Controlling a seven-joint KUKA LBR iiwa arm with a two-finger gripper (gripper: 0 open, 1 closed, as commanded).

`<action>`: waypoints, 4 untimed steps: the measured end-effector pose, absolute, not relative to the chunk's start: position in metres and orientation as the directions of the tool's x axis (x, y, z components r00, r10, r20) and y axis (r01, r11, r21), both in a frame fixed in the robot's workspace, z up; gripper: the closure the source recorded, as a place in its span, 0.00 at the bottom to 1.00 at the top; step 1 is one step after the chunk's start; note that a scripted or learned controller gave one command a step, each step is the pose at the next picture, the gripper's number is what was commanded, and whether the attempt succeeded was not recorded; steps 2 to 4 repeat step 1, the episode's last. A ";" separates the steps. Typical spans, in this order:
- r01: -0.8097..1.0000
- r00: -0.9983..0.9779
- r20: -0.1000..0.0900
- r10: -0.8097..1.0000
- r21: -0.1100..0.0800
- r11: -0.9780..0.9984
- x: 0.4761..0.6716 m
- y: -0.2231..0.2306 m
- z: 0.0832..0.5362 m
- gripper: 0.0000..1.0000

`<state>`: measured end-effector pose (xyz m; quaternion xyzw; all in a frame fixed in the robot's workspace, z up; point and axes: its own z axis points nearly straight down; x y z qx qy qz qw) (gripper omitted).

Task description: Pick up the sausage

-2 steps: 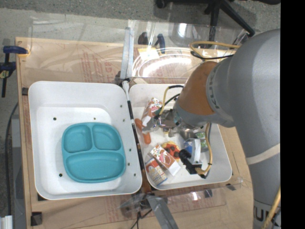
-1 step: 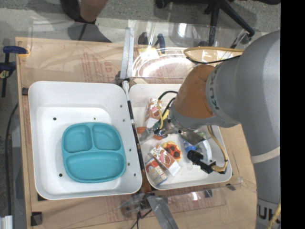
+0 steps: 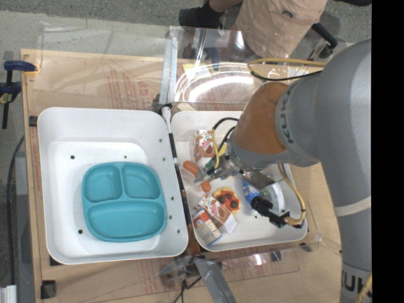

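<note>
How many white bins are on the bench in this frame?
2. The left bin holds a teal divided plate; the right bin holds the sausage, food packets and the gripper.

A pale wooden bench top stands on a grey speckled floor. A blue clamp grips its left edge. Clear plastic panels catch glare behind the bins. A person in beige clothing stands beyond the bench.
</note>
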<state>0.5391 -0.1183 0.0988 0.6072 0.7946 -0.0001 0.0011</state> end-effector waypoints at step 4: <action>0.996 -0.092 -0.001 0.996 0.001 0.092 0.593 -0.074 0.214 1.00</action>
